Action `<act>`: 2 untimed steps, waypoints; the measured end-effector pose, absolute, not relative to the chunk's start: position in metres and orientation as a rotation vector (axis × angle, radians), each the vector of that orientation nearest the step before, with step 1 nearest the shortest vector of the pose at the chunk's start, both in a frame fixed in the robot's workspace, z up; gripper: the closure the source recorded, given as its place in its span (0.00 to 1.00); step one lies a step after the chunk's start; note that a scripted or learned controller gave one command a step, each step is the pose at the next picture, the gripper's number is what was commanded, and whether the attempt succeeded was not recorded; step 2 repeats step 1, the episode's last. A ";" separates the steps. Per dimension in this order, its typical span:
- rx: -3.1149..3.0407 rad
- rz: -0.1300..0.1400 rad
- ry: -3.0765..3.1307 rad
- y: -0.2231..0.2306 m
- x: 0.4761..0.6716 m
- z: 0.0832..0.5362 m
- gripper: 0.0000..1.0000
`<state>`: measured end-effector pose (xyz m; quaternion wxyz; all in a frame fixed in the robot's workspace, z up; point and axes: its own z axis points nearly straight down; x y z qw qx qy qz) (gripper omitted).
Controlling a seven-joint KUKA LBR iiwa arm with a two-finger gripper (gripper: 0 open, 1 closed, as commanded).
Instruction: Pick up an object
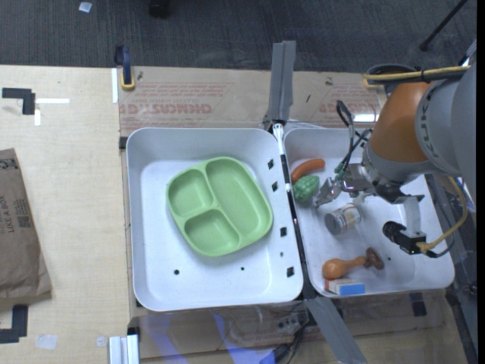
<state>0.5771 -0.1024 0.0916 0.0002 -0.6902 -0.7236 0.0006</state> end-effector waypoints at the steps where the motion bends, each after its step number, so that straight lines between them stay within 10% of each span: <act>1: -1.796 0.001 -2.576 -0.117 0.529 0.092 0.00; 2: -1.796 0.001 -2.576 -0.117 0.529 0.092 0.00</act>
